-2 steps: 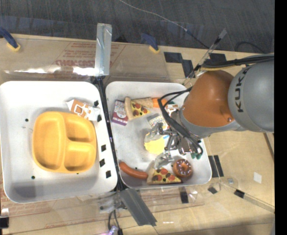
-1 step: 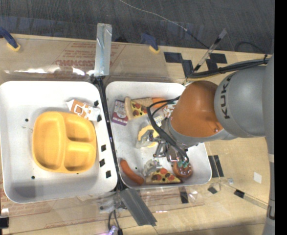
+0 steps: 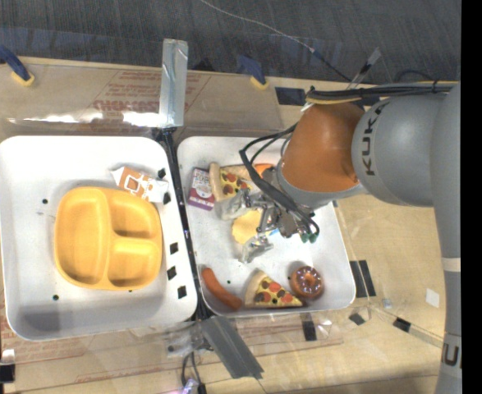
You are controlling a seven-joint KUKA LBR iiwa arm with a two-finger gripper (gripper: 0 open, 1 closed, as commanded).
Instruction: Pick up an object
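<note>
My tool (image 3: 261, 235) is down in the right bin (image 3: 339, 257), centre frame, over a pale yellow wedge (image 3: 245, 230); whether it's gripping, I can't tell. Pizza slice (image 3: 269, 291), donut (image 3: 306, 281) and sausage (image 3: 220, 289) lie along the bin's lower edge.

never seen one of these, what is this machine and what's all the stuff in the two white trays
This is a single robot arm, grey with an orange band, seen from one camera fixed above the bench and looking down at a slant. The arm reaches in from the right. Its tool hangs low over the right bin, just above a pale yellow piece; whether it grips anything cannot be told.

The right bin holds toy food: two pizza slices, a sausage, a chocolate donut and a small purple packet. The left bin holds a yellow divided plate and a small orange and white box.
</note>
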